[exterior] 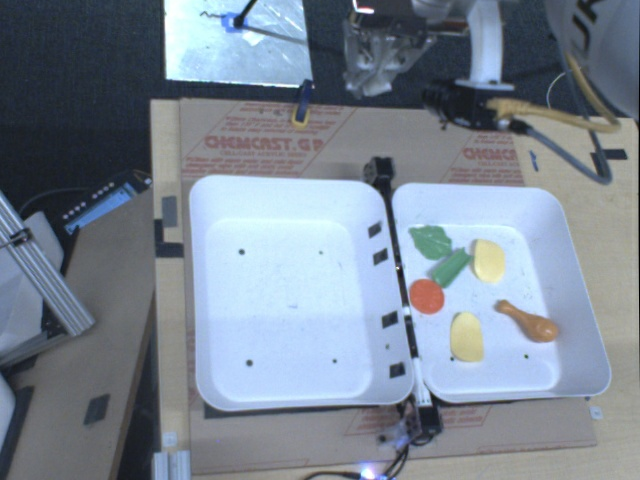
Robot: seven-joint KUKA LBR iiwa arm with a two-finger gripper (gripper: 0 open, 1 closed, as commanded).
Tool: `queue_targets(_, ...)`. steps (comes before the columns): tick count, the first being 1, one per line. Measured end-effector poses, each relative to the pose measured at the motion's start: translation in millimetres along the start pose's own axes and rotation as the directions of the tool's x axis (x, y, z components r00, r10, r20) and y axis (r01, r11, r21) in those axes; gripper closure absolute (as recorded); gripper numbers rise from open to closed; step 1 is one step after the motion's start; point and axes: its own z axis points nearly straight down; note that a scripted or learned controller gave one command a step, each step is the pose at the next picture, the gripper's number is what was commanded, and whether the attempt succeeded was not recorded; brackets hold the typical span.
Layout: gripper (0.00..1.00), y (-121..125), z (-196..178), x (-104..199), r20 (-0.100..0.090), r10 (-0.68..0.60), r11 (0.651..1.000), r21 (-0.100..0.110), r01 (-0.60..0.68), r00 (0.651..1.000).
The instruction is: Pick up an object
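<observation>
Camera view, looking down on two shallow white bins side by side. Left bin with just a bare floor showing. Right bin holding all the goodies, clustered toward its left and middle: green leaf at upper left, green pod just below it and touching or nearly so, red disc right beside the pod's lower end, yellow piece a bit to the right, another yellow piece lower down, and an orange drumstick-looking thing toward the lower right, sitting apart from the rest.

Gripper parked way up at top centre of the frame, above the cardboard, well clear of both bins. Nothing hanging under it. Can't tell whether spread or closed from this angle, too blurry.

So, judging by that: very start of a pick, approach not begun. Next move probably calls for swinging down-frame and right over the right bin, then picking a target. Drumstick or lower yellow piece looks like the easier bet, since both lie apart from neighbours. Leaf, pod and disc crowded together, so more chance of a fumble there.
</observation>
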Motion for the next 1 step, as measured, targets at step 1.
queue_targets(1, 1.0, 5.4, 35.3, -121.4, 0.003, 0.009, 1.0, 0.002, -0.009, 1.0)
